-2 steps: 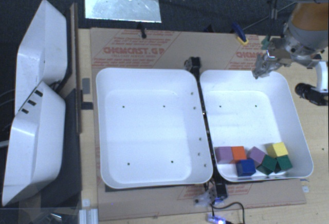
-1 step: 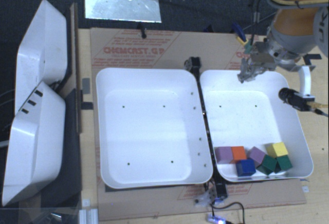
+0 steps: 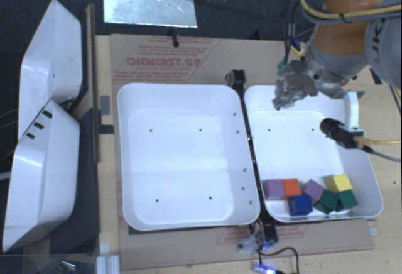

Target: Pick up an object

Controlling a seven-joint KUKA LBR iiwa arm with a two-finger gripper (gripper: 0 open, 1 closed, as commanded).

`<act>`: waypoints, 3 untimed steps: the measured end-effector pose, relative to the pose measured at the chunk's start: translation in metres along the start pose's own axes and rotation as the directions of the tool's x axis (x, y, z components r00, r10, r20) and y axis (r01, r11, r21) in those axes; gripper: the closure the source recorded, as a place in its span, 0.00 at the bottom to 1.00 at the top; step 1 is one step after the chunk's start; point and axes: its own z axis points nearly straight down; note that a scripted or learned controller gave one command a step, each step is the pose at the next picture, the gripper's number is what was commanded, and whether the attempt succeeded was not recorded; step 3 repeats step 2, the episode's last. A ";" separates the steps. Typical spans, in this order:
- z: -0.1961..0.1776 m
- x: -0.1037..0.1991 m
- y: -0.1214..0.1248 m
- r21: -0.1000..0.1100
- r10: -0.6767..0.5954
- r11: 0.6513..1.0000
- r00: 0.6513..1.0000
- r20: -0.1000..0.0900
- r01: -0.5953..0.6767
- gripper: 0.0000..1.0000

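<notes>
A tan table carries two glossy white bins. In the right bin, small matte blocks are clustered at its near edge. The hand is seen over its far edge; grip perhaps empty, width untellable.

I can make out faded red lettering on the cardboard sheet under the bins; it looks like "CHEMCAST GP", though the print is blurred. Smaller lines beneath it are too small for me to read.

Colored blocks clustered, right bin's near edge
</notes>
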 end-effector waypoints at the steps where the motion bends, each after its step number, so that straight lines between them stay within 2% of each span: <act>1: 0.022 0.046 -0.010 0.002 0.001 1.000 1.000 0.000 -0.001 1.00; 2: 0.040 0.090 -0.022 0.001 0.000 1.000 1.000 0.000 0.000 1.00; 3: 0.040 0.090 -0.022 0.001 0.000 1.000 1.000 0.000 0.000 1.00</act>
